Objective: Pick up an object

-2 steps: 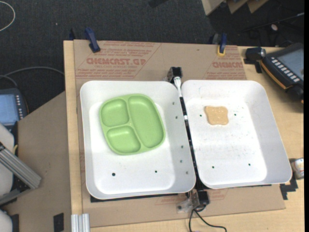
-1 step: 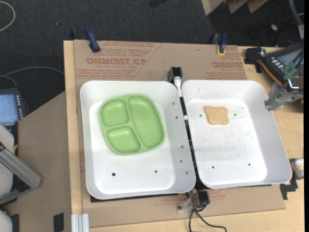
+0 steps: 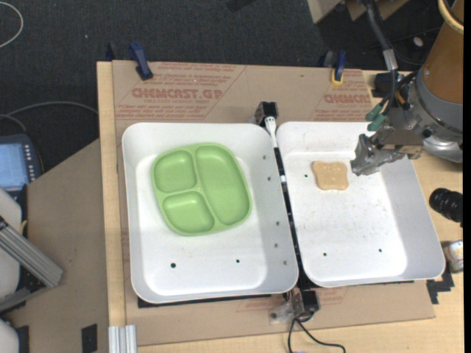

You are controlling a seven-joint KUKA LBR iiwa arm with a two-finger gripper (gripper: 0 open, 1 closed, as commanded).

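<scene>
The brown board (image 3: 221, 87) under the two bins carries red printed lettering along its far edge. Behind the left bin (image 3: 136, 219) the large line reads "CHEMCAST G.P" (the last letters are faint, so that ending may be off). Above and below it run smaller red lines too fine to read. Near the board's far right corner, behind the right bin (image 3: 412, 256), the same red print repeats, and it seems to read "CHEMCAST" again, partly hidden by the arm (image 3: 441, 72).
</scene>
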